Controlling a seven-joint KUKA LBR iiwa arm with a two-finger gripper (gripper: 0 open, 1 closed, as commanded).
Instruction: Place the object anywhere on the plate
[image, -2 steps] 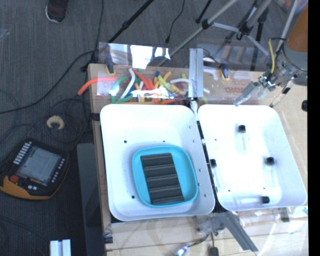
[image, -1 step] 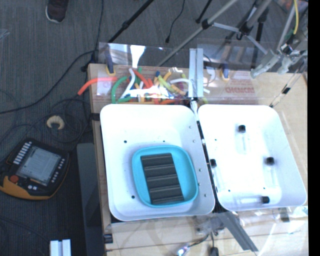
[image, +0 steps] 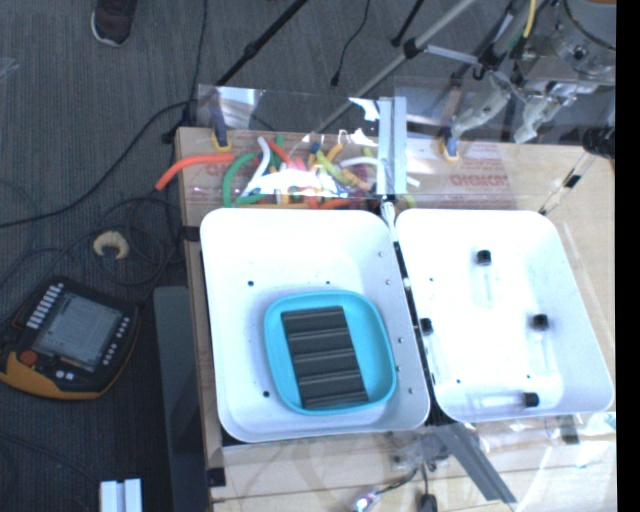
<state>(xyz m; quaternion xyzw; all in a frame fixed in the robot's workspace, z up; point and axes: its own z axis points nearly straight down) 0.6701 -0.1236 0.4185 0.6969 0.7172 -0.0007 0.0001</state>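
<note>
Camera view: dark ridged object (image: 322, 357) on blue plate (image: 377, 345), left bin (image: 232, 290).

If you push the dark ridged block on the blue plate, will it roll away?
Probably not. The dark grey ridged rectangular block lies flat and broad, so it would likely slide. The blue plate's raised rim should stop it. It looks stiff, not floppy.

place: robotics lab | signs: teach pendant (image: 70, 338), floor cables (image: 60, 205), tripod legs (image: 440, 40)
</note>
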